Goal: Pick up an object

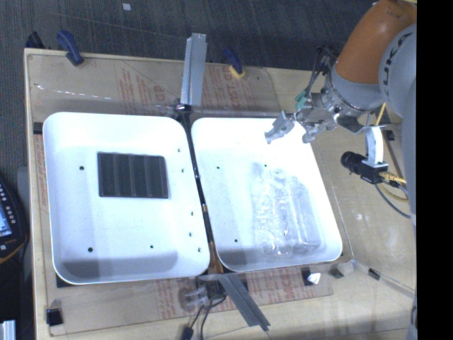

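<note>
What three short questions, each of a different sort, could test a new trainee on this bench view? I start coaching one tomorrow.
1. True or false: the dark ribbed rectangular pad lies in the left shallow white bin.
2. Multiple choice: the clear crinkled plastic pack lies in
A. the left bin
B. the right shallow white bin
C. the bench beyond the bins
3. Fill in: the two-finger gripper hangs over the right bin's ___ edge, up and to the right of the clear pack, with nothing between its fingers.

Key: 1 true; 2 B; 3 far
</note>
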### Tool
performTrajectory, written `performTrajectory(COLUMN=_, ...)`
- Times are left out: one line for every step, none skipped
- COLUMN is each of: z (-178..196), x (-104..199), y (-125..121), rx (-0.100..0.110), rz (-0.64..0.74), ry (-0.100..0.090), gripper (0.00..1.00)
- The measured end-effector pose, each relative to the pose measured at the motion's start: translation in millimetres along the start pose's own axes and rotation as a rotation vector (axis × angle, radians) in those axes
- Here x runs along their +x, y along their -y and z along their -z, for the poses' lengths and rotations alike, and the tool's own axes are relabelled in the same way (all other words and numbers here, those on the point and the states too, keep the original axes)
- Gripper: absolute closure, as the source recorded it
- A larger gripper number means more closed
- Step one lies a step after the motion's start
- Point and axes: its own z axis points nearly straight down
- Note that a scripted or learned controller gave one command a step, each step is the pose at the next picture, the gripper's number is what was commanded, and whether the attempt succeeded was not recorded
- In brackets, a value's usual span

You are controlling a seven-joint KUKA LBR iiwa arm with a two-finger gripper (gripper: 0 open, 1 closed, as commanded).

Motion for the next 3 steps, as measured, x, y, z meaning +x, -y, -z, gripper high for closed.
performTrajectory(z=-21.6, x=-9.5, y=51.3, rx=0.003, rz=-0.435, ry=-0.002, gripper=0.00)
performTrajectory(z=69.6, x=5.8, y=86.2, rx=-0.003, rz=-0.399, ry=-0.001, gripper=0.00)
performTrajectory(z=24.7, x=-1.2, y=94.5, rx=-0.001, rz=-0.175, ry=-0.001, gripper=0.00)
